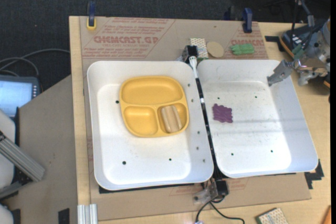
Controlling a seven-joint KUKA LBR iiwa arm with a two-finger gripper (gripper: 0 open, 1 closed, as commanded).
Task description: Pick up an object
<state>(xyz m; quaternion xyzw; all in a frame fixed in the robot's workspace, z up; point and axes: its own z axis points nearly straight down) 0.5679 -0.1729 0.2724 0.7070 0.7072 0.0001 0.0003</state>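
Observation:
A small purple bunch, like toy grapes (222,113), lies in the right bin (262,160), left of its middle. In the left bin (152,165) sits a yellow divided plate (152,93). A tan cylinder-like piece (169,118) rests in the plate's lower right compartment. My gripper (279,75) hangs over the upper right corner of the right bin, far right of the purple bunch and apart from it. Nothing shows in the gripper.
Behind the bins, on the brown board, lie a green object (242,49) and a tan disc (215,49). Blue clamps (91,22) (247,19) hold the board's back edge. Cables and hardware crowd the right edge by the arm (310,55).

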